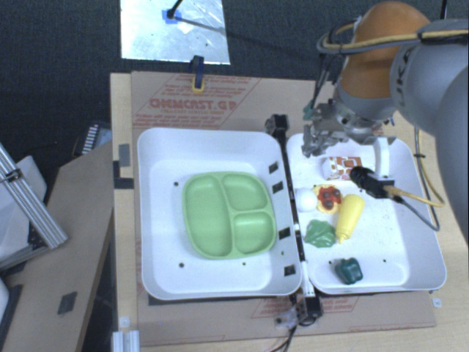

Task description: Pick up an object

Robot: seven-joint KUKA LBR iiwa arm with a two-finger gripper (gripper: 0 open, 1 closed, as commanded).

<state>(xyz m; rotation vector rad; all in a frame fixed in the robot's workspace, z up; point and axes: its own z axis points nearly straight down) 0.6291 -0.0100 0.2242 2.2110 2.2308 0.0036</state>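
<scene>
A: Bench (124, 196) w/ cardboard top, 2 white bins. Left bin (157, 160) has a green tray (227, 215).

B: Objs?

A: All lying in right bin (418, 262): yellow piece (349, 215), green lump (319, 233), dark green item (349, 270), red-white packet (340, 166).

B: Hand?

A: Hand (314, 139) at right bin's far-left corner, nothing visibly held; can't tell its opening. Pick not done yet, I'd say.
</scene>
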